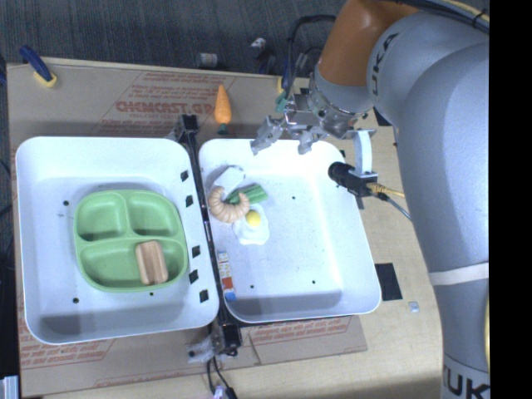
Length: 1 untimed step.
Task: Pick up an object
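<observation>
The gripper (283, 137) hangs over the far edge of the right bin (332, 264) with its fingers spread wide and nothing between them. In that bin, near its left wall, lie a croissant (223, 204), a green vegetable (249, 195) and a fried egg (253, 224), all touching one another. The left bin (41, 223) holds a green divided plate (116, 223) with a brown block (151, 262) in one compartment, and a carrot (223, 105) lies on the desk (125, 98) beyond the bins.
</observation>
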Each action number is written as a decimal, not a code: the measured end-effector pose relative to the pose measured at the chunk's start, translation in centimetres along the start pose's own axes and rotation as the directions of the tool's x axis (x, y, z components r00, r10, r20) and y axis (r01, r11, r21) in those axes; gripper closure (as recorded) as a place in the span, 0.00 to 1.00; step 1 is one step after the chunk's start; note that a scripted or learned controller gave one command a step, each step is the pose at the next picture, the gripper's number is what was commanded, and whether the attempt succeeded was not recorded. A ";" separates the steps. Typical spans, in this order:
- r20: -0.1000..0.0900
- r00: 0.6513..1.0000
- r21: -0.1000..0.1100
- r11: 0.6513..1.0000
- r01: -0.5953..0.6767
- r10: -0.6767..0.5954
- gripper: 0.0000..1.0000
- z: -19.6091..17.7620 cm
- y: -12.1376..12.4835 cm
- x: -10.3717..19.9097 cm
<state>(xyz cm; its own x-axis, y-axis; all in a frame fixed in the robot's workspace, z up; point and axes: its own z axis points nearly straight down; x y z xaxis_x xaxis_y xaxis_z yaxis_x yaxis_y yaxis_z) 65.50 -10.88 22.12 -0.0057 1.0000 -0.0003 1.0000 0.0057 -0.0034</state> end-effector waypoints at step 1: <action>0.001 1.000 -0.015 1.000 0.000 0.000 0.00 11.1 -0.4 -1.3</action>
<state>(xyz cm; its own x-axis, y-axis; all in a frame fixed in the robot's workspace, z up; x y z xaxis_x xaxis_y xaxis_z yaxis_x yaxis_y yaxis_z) 65.04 -12.15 10.98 -0.0056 1.0000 -0.0010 0.9999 0.0056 0.0115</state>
